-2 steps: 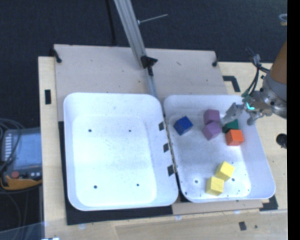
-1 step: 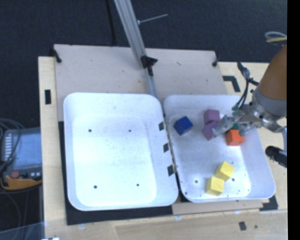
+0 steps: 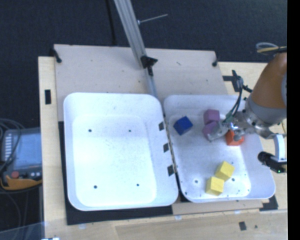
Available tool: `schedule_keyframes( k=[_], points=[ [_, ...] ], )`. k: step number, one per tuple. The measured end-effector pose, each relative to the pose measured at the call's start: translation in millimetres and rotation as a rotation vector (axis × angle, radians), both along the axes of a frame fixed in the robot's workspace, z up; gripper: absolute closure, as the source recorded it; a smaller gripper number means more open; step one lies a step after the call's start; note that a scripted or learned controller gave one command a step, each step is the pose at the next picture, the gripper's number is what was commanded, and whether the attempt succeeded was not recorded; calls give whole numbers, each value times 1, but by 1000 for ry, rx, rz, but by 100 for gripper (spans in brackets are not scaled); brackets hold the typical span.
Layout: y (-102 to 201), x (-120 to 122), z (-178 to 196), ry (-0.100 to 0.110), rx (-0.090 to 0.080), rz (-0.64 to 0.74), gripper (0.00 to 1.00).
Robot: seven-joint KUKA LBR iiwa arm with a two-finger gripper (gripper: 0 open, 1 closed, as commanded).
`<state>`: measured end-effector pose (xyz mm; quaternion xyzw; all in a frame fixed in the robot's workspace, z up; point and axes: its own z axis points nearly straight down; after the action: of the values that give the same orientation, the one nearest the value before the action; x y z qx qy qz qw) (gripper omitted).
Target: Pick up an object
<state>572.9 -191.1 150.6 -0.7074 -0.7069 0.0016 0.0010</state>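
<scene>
The KUKA gripper dips into the right bin, beside 2 purple blocks; finger state cannot be told. An orange piece crowds at 3 o'clock, so the gripper risks nudging blocks aside.

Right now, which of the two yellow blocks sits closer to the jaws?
The upper yellow block, further right and nearer the gripper. The lower yellow block lies beyond it, toward the bin's bottom edge.

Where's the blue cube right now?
The blue cube lies in the right bin, near its upper-left corner, just left of the two purple blocks.
</scene>
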Motion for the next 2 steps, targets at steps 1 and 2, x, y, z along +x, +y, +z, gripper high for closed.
schedule_keyframes(
  k=[1,2],
  points=[
    [1,7,-26,-22,-1,3,0],
    [1,6,-19,-20,1,-2,100]
  ],
)
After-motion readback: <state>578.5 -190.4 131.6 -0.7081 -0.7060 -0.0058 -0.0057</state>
